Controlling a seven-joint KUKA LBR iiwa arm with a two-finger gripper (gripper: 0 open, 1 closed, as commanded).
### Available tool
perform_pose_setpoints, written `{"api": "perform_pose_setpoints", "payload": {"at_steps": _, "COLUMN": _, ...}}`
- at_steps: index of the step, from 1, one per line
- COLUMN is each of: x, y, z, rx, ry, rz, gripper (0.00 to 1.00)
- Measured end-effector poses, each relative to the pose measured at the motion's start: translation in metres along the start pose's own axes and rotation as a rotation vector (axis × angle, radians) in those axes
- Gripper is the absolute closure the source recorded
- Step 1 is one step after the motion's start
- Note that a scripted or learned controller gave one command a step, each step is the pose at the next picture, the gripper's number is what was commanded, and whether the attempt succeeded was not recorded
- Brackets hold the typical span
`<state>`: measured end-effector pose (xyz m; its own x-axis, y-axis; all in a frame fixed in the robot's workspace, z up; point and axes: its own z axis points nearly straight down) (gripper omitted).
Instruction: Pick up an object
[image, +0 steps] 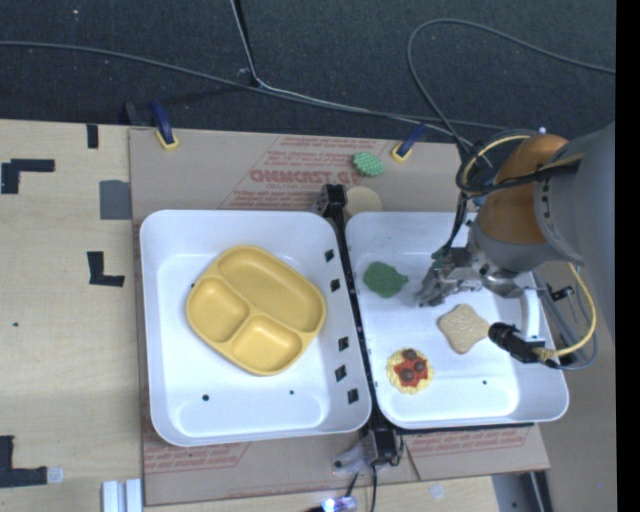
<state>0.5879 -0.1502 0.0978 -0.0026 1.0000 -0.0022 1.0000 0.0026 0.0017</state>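
Toast slice (462, 327) lying flat in right bin (500, 400), just below and slightly right of gripper (437, 287), near enough to be the likeliest pick. Long axis of slice running on a diagonal, upper left to lower right. Nearer the camera, small round pizza toy (410, 369) resting toward the bin's front, left of the slice and apart from it. Green leaf (384, 278) sitting to the gripper's left, close by, hard against the divider side. Gripper hanging low over the bin floor between leaf and slice, nothing seen between its fingers; spread of the fingers too dark and small to tell. Arm (530, 205) reaching in from the right, orange band above the wrist. Left bin (165, 400) holding yellow divided tray (256, 308), well apart from the gripper. Farther back, on the brown board beyond both bins, small green waffle piece (368, 162) lying alone. Short shift down and right judged enough to bring the gripper over the slice.
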Motion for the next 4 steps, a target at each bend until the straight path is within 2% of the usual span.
{"api": "perform_pose_setpoints", "payload": {"at_steps": 1, "x": -0.005, "y": 0.003, "z": -0.044, "rx": -0.001, "ry": 0.001, "rz": 0.001, "gripper": 1.00}}
{"api": "perform_pose_setpoints", "payload": {"at_steps": 3, "x": -0.011, "y": 0.012, "z": -0.169, "rx": -0.003, "ry": 0.000, "rz": 0.001, "gripper": 1.00}}
{"api": "perform_pose_setpoints", "payload": {"at_steps": 4, "x": -0.011, "y": 0.012, "z": -0.168, "rx": 0.002, "ry": 0.000, "rz": 0.002, "gripper": 1.00}}
